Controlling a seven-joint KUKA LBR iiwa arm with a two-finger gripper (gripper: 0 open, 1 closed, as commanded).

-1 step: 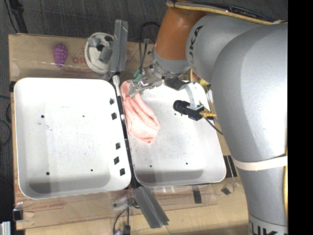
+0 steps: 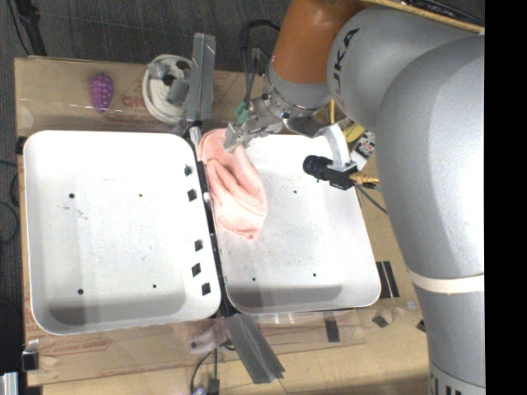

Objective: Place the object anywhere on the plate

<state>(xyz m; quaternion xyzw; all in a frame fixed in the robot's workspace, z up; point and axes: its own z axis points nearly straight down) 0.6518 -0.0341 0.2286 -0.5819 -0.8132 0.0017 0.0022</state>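
The grey arm (image 2: pixel 412 122) with its orange band (image 2: pixel 309 35) reached in from the right and hung over the far left corner of the right-hand bin (image 2: pixel 329 245). Its gripper (image 2: pixel 244 132) sat at the top end of a pink cloth (image 2: pixel 235 183), and the fingers seemed to be closed on the cloth's upper edge, though the wrist hid much of them, so the grasp could not be told for certain. The cloth lay crumpled along the left wall of the right bin, running down from the gripper towards the bin's middle. The left-hand bin (image 2: pixel 107 220) stood just beside it. On the bench beyond the bins lay a small purple object (image 2: pixel 101 91) and a white coil (image 2: pixel 167 87)
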